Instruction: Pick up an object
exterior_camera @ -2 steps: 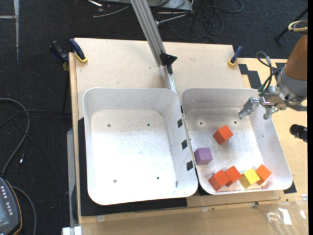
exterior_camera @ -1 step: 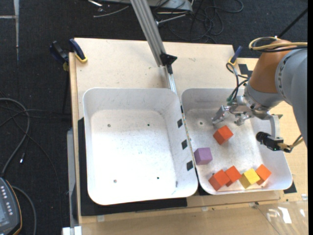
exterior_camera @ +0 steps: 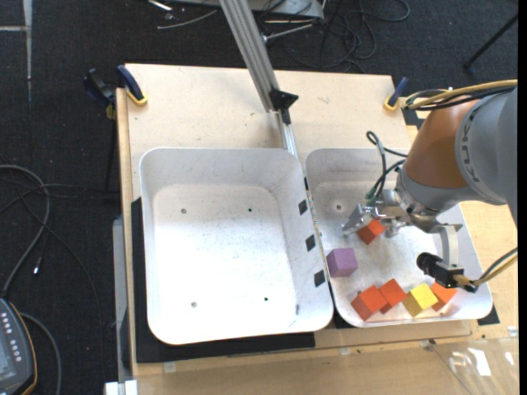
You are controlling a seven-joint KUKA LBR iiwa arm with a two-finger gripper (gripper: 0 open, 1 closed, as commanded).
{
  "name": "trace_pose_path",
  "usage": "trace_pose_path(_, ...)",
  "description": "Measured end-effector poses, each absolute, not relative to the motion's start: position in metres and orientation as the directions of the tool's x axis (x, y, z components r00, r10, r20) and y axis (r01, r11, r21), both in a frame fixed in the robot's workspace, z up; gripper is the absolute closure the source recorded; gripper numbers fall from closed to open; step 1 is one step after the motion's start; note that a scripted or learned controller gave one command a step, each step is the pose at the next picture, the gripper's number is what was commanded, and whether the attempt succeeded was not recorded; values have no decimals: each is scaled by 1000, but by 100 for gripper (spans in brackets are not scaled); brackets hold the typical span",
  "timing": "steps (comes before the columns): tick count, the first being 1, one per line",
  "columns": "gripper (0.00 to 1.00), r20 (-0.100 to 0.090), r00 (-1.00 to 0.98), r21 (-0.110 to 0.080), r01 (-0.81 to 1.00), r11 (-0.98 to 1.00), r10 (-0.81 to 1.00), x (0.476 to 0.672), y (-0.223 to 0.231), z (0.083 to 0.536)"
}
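gripper [exterior_camera: 372,223] low in the right bin [exterior_camera: 329,167], fingers closed on the orange block [exterior_camera: 370,230] near the bin's middle; judged best to lift straight up, slowly, clear of the purple block [exterior_camera: 342,261].

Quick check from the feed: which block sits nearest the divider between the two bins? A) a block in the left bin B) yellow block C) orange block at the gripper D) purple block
D: the purple block lies by the right bin's left wall, left of every other block.
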State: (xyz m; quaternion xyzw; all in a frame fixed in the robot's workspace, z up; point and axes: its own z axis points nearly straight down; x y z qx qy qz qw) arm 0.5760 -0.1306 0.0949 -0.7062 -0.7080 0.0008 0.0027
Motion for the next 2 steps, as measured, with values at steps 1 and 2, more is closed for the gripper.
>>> trace_pose_path(1, 100, 0, 1, 1, 1000, -1, 1000, 578, -133, 105)
trace_pose_path(2, 100, 3, -11, 7, 1000, 11, 1000, 561, -37, 200)
